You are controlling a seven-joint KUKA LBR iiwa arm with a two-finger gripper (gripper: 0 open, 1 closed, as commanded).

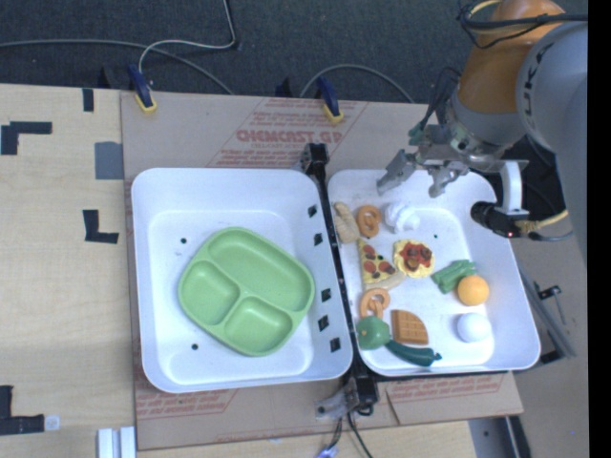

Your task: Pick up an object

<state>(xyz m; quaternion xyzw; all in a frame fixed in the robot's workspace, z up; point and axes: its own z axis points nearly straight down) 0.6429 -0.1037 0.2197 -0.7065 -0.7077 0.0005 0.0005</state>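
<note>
Red print runs across the cardboard sheet (277, 132) just behind the left bin (153, 198) — it reads roughly "CHEMCAST GP", with smaller red lines beneath too small to read. Grey letters on the arm (558, 74) — cut off, unreadable.

green tray (246, 291): smooth plastic; bins (153, 284): glossy white plastic; bench liner (277, 136): matt cardboard; bench (48, 284): pale wood
</note>
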